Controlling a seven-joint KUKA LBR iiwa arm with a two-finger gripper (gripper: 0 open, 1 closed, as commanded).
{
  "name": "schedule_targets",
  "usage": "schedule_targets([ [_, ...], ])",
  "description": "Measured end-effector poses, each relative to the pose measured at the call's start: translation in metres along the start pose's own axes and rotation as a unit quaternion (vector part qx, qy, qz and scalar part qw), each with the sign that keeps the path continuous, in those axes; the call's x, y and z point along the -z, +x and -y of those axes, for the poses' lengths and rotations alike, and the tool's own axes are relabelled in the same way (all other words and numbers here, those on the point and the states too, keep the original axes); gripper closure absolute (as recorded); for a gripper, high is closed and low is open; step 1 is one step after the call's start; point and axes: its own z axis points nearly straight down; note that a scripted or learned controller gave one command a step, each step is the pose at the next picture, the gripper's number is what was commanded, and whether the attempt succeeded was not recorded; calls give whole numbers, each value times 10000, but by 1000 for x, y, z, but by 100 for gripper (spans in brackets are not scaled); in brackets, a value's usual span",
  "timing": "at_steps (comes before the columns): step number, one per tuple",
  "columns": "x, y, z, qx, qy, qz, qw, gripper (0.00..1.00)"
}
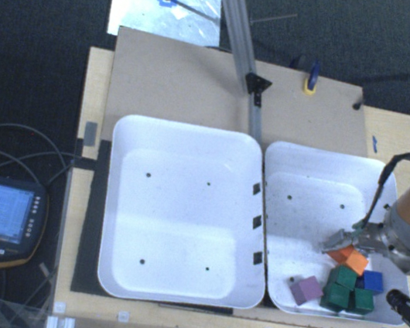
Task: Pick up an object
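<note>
Pincer (340, 244) of mine is hovering low in the right bin (306, 169), touching the orange block (353, 261); grip state I cannot tell

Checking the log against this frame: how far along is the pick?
Done: the arm has reached into the right white bin, with the gripper low at the pile of blocks. In hand: nothing clearly; the gripper sits at the orange block, and a grasp can't be confirmed. Left: secure and lift one. The purple block, green blocks and blue block lie on the bin floor.
</note>
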Motion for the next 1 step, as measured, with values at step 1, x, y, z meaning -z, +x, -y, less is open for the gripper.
schedule_targets([
  [1,12,1,-2,21,-36,1,10000,100],
])
